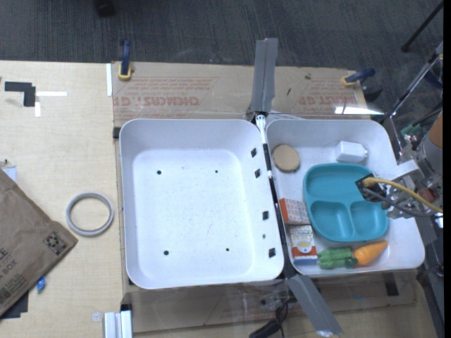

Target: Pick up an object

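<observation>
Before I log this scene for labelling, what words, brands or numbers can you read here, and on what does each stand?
"BOX": brown cardboard box at the left edge; the line above it is cut off.
Red lettering, upside down and too blurred to read: cardboard sheet behind the bins.
Print too small to read: the two small packets in the right bin.

We see the left bin [141, 146] and take it as our landmark. To its left, on the pale bench [56, 139], lies a grey tape ring [90, 213], near but apart from the bin. Farther left and lower, a brown cardboard box [25, 248] lies flat at a tilt. Behind the bin stretches a printed cardboard sheet [169, 90], held by a blue-and-yellow clamp [125, 62] at its left corner. Far left and back, a black L-shaped mark [21, 91] sits on the bench.
</observation>
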